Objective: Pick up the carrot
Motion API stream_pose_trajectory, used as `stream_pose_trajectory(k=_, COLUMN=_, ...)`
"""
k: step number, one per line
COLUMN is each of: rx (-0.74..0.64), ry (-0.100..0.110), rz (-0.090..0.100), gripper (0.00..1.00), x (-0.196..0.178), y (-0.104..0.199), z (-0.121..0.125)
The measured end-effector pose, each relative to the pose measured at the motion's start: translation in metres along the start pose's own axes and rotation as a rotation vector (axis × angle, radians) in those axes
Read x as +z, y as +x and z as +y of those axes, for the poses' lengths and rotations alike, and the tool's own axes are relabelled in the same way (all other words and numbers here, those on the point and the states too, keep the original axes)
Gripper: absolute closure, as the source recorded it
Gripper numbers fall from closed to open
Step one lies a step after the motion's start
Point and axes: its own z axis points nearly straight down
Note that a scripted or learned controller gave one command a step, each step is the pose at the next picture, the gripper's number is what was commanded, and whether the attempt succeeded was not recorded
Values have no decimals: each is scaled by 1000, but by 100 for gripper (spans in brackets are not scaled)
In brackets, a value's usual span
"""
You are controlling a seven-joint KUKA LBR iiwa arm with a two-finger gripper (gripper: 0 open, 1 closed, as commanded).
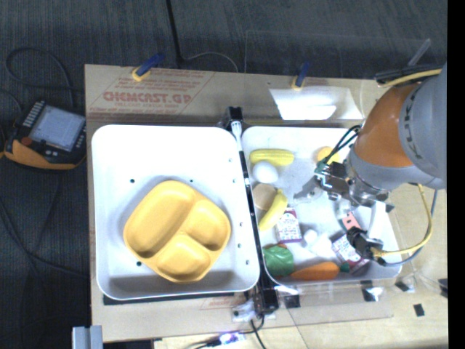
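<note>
While the end effector (343,193), opening unclear, hung short of the carrot (314,271), it likely needed shifting toward the table's (145,97) front edge.

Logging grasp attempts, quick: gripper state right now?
Gripper: open or shut cannot be told. The carrot lies in the right bin, apart from it.

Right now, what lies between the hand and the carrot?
In the camera view, a small white object sits on the right bin's floor between the hand and the carrot; otherwise that stretch looks bare.
</note>
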Motion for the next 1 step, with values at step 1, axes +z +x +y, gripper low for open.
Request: stream_pose_trajectory(k=1, rx=-128, ry=-1, rz=1, gripper=0, x=-9, y=-49, z=71)
